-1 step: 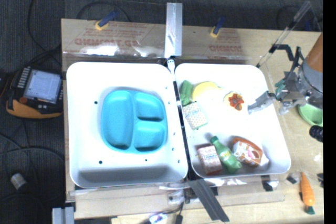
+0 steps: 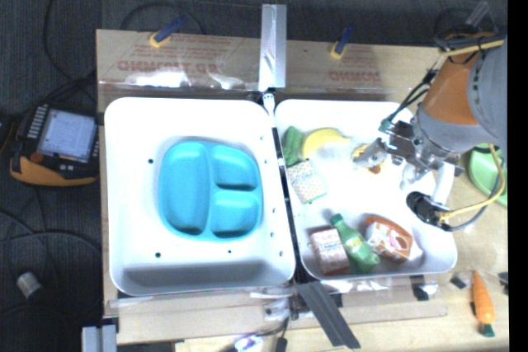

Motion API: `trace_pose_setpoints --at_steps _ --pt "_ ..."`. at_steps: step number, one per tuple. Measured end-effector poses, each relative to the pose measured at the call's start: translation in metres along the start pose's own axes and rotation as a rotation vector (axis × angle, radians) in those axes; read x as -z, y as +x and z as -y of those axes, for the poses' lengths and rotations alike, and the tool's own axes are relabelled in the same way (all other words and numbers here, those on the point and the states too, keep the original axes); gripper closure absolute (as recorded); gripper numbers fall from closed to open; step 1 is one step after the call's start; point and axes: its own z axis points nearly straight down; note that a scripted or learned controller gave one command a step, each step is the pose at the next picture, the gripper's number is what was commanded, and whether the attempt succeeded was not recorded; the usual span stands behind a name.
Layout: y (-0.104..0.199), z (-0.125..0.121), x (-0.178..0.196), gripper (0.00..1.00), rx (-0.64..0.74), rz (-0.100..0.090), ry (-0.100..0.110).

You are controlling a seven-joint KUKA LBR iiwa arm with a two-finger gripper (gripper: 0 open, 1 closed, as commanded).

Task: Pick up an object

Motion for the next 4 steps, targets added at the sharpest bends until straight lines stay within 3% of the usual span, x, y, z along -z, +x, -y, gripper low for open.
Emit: trace_pose_setpoints --at_steps 1,2,3,4 --pt "0.038 -0.073 -0.045 0.0 0.005 0.008 -0.013" --pt "-0.021 -0.044 0.051 0.0 -0.098 0.005 -0.004" --pt "-0.021 -0.044 0.05 0.0 -0.098 0.006 -0.004" --pt "-0.032 -0.02 0.109 0.0 -0.18 0.003 -0.003"
